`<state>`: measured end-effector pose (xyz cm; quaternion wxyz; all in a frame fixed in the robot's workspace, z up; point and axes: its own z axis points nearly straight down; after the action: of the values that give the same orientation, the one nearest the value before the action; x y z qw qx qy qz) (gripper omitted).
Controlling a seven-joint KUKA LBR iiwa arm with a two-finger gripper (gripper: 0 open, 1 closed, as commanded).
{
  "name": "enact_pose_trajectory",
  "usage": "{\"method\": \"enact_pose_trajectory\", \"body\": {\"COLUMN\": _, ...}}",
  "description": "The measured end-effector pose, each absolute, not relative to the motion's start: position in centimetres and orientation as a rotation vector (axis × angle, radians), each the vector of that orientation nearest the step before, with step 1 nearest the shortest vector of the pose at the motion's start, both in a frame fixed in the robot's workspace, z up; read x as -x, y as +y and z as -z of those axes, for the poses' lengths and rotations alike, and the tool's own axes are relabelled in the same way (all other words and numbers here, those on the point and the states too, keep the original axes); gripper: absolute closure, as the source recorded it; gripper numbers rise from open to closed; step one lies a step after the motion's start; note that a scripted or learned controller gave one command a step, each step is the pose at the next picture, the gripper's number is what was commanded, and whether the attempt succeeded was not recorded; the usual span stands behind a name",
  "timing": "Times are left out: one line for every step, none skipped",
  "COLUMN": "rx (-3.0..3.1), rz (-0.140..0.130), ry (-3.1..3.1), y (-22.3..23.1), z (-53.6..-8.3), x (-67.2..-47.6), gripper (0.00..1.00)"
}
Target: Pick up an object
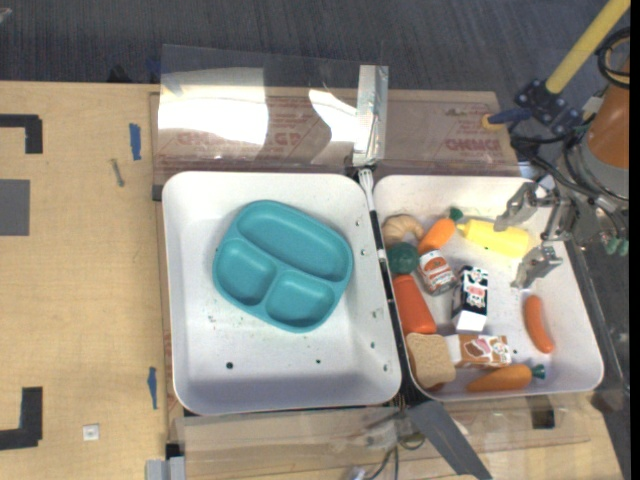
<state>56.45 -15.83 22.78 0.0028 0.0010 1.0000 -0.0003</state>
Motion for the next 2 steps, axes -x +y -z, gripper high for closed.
{"method": "enact_pose_trajectory", "body": {"rx": -0.112, "rz": -0.003, "ry": 3.142, "y": -11.3, "z": -16.5, "x": -47.9, "gripper": 0.00}}
{"method": "enact_pose_trajectory", "body": {"rx": -0.179, "rz": -0.001, "ry": 3.137, "y": -11.5, "z": -9.7, "x": -55.9, "gripper": 0.00}}
